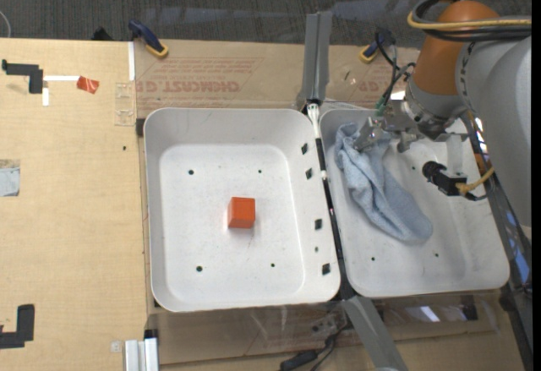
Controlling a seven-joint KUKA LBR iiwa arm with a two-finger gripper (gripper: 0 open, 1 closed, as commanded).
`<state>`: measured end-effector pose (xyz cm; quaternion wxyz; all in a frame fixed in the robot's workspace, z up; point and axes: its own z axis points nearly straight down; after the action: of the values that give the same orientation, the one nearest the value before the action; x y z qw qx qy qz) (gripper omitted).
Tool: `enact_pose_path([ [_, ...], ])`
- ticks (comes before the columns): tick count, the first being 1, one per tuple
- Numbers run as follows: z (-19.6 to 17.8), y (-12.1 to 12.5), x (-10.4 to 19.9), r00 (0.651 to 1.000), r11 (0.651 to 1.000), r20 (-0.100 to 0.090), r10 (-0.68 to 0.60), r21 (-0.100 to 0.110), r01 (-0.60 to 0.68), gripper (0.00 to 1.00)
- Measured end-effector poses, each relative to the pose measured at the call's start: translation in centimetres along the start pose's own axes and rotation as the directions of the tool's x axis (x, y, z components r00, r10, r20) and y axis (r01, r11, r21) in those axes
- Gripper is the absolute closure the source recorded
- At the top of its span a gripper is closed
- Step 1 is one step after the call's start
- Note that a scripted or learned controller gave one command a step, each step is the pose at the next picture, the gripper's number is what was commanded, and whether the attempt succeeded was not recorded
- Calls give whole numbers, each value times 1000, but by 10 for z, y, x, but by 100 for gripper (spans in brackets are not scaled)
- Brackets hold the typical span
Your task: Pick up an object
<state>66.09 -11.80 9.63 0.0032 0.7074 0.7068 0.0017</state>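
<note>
**Over the right bin, at the top end of the cloth**

From the camera above the desk, I see my arm reaching in from the right, orange band above the wrist, with my gripper (378,134) low over the far-left part of the right bin (473,276). It sits right at the upper end of the pale blue cloth (385,196), which lies crumpled in that bin and trails from near the far-left corner down toward the middle. The wrist hardware and cables crowd that spot, so I cannot tell how wide my jaws stand, nor whether any fold of cloth is between them. I claim no hold.

The left bin (169,217) carries a small orange-red block (242,213), lying alone near its middle, well apart from me.

The cloth is the thing nearest me, so I judge it my target. It looks soft, light and limp: it will not resist the jaws, but it will drape and stretch out when lifted, and a thin pinch could slip free. The bunched, raised folds at its upper end, just beneath me, offer the best bite; the flat lower tail offers little. The block would be stiff and easy to square up on, but it lies across the divider.
</note>
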Motion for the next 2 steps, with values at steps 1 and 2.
enact_pose_path([
  [1, -10, 1, 0, 1000, 1000, 1, -3, -2, 3, 100],
  [2, 0, -20, -1, 999, 999, 0, -47, 0, 47, 100],
])
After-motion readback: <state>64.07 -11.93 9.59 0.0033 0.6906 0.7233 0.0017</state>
